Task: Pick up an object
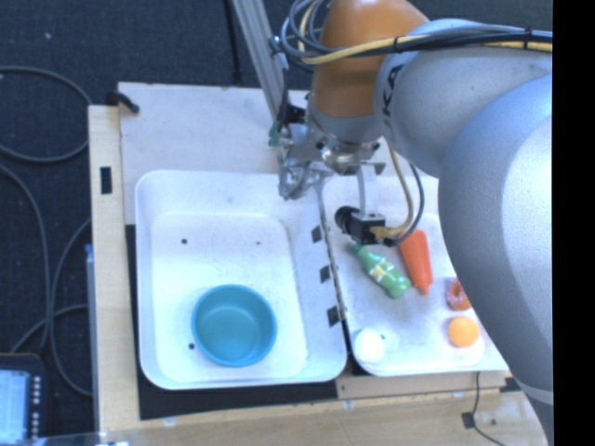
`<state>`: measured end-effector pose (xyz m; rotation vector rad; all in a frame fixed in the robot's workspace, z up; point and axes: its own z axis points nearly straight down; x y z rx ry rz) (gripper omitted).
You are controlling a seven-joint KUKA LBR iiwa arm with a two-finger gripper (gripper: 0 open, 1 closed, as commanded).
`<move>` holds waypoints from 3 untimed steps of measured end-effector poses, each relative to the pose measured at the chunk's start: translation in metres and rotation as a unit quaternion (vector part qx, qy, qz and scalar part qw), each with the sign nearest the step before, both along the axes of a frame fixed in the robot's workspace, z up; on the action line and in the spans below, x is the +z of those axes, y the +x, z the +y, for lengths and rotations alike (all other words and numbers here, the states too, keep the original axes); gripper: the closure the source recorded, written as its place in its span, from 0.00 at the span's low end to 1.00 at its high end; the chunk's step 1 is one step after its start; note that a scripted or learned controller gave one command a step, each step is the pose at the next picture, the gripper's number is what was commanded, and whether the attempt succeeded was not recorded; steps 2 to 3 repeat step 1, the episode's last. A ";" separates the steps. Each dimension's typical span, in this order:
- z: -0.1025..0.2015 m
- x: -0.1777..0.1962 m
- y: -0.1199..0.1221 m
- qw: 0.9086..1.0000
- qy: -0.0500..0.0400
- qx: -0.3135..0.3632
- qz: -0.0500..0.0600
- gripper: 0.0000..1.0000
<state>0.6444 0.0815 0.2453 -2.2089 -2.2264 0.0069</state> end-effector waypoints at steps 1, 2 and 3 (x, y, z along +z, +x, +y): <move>-0.001 0.001 0.000 1.000 0.000 -0.001 -0.001 0.00; -0.001 0.001 0.000 1.000 0.000 -0.001 -0.001 0.00; -0.001 0.001 0.000 1.000 0.000 -0.001 -0.001 0.00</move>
